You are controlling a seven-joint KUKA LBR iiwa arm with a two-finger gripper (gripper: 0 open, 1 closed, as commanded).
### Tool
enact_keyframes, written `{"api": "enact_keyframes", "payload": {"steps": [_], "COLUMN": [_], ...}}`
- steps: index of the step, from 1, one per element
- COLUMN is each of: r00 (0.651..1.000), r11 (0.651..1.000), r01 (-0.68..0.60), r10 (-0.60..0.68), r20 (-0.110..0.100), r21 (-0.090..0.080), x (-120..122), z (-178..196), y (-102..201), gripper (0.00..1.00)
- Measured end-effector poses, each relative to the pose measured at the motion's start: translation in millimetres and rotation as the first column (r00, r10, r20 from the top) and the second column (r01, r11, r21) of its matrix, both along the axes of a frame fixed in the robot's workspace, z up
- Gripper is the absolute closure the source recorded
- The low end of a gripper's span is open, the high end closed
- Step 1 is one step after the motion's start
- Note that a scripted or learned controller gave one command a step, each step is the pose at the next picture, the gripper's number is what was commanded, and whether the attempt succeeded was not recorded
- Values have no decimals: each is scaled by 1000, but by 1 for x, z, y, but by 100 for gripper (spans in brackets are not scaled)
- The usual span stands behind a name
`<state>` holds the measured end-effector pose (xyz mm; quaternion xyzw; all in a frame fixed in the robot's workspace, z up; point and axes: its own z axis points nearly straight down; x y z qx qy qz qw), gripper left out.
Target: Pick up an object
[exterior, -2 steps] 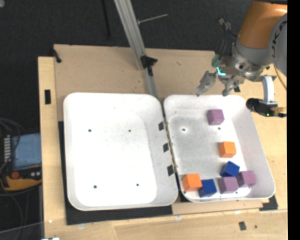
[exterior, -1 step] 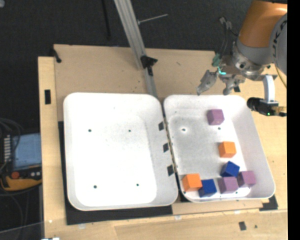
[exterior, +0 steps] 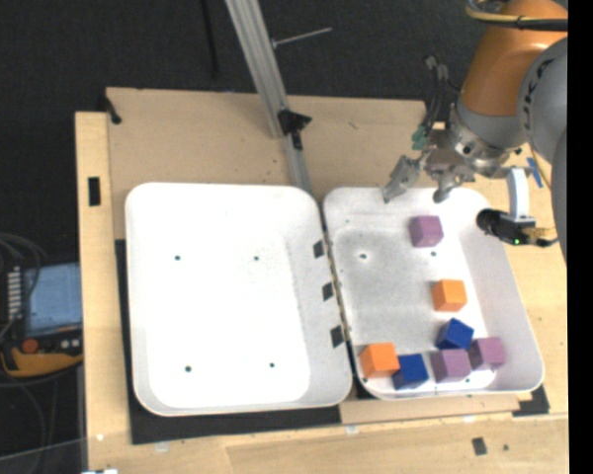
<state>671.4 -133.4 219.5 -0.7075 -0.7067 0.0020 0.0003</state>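
Two-finger grey gripper point(exterior: 417, 188) at upper right of frame, fingers spread wide, nothing between them, poised over the far rim of the shallow white right bin point(exterior: 376, 294). Nearest target: small purple cube point(exterior: 426, 230), just below and slightly right of the fingertips, squarish, no long axis.

Grey arm reaching from right, claw point(exterior: 415, 188) spread, empty

Probably robotics lab, plywood bench point(exterior: 178, 136), white bins point(exterior: 138, 265), loose cables point(exterior: 0, 255)
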Motion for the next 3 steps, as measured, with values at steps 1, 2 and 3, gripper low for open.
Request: {"api": "enact_keyframes", "payload": {"steps": [1,2,3], "r00": [1000,1000,1000], "r11": [1000,1000,1000], "r01": [-4,-2,-2], "r10": [4,2,2], "r20": [1,-1,9], "r21": [0,1,0], "x": [8,4,6], "z": [-46,-108,-92], "y": [1,1,0], "gripper": [0,0,100]}}
